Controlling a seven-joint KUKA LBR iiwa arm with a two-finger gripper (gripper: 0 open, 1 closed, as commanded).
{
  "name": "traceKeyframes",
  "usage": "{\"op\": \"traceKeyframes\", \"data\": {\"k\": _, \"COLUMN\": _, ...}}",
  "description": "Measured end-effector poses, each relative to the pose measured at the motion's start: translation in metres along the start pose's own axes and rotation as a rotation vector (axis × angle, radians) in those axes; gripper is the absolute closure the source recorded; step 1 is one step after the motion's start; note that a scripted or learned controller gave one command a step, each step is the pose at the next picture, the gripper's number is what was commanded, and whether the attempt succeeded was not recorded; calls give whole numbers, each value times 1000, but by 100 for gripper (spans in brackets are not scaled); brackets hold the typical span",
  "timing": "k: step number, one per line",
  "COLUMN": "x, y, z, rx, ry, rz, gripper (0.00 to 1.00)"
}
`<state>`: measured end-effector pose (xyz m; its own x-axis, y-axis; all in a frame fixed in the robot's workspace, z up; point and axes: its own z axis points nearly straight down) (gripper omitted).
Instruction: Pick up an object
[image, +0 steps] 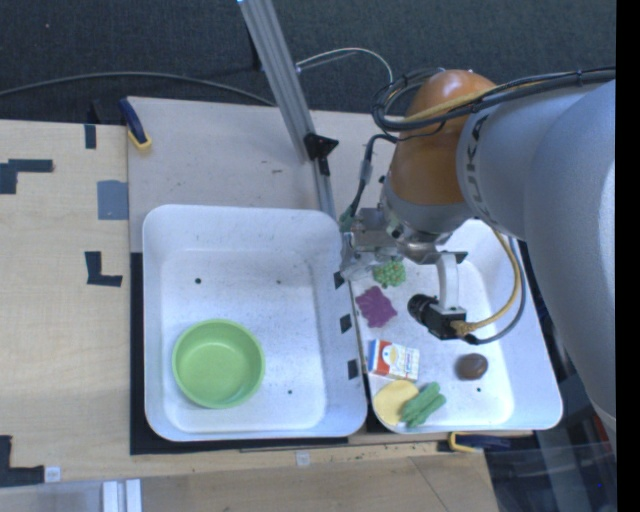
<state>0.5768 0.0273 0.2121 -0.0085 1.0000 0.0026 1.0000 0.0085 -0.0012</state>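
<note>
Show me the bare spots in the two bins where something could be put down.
Left bin: bare floor above and right of the green bowl. Right bin: crowded on its left, with the purple piece, small carton and yellow disc; bare patch right of the brown ball.

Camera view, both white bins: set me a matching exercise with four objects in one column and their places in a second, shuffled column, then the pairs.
Objects:
1. round green plastic bowl
2. flat purple piece
3. small brown round object
4. white and red carton

Places:
A. right bin, just below the purple piece
B. left bin, near its lower left corner
C. right bin, just below the bumpy green object by the gripper
D. right bin, to the right of the carton

Pairs: 1-B, 2-C, 3-D, 4-A
</note>
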Motion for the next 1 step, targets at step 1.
{"op": "traceKeyframes", "data": {"k": 1, "x": 64, "y": -10, "z": -5, "rx": 2, "ry": 0, "rz": 0, "gripper": 100}}
